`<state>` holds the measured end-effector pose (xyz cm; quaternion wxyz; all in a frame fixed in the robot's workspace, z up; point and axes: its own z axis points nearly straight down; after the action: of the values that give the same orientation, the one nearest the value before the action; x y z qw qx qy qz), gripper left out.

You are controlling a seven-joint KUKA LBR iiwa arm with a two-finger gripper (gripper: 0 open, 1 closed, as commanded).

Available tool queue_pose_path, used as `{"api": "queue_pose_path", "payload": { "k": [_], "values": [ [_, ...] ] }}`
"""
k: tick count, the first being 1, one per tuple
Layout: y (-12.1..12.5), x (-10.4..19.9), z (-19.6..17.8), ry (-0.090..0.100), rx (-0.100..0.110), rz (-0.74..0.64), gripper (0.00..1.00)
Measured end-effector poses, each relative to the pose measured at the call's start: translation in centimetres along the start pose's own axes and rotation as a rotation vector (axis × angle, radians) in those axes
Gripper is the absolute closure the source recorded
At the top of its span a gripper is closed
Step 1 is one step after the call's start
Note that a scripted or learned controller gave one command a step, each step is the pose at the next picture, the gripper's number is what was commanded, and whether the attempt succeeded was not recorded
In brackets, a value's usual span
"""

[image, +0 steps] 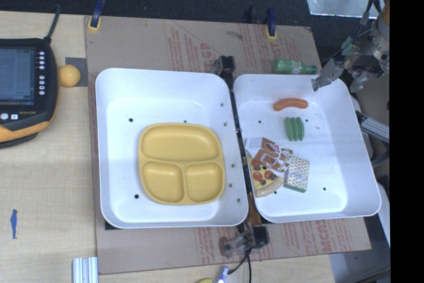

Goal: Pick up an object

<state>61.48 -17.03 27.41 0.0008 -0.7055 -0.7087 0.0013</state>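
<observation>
On the table, the left shallow white plastic bin (112,142) carries a yellow three-compartment plastic tray (180,162), while the right white bin (344,202) holds a pizza-printed card (266,169), a small green bean-like toy (294,128) and, above it, an orange toy sausage (291,104). The pincer (334,73) hovers over that bin's far right corner; whether it is released or clenched I cannot tell. The sausage lies nearest and apart from the rest, so approaching squarely across its short width looks wisest.

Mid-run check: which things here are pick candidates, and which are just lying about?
Pick candidates, in the right bin: sausage, green pods, pizza slice, patterned card. The gripper hovers above that bin's top corner.

Lying about: yellow tray, green bottle, pendant, yellow ball.
</observation>
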Motion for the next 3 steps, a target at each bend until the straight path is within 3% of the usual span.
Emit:
{"api": "queue_pose_path", "payload": {
  "k": [1,2,3],
  "values": [
    [3.0,0.4,14.4,0.001,0.005,-0.003,0.00],
    [-1.1,2.6,18.3,0.000,0.002,0.001,0.00],
    [-1.1,2.4,17.2,-0.001,0.003,-0.001,1.00]
  ]
}}
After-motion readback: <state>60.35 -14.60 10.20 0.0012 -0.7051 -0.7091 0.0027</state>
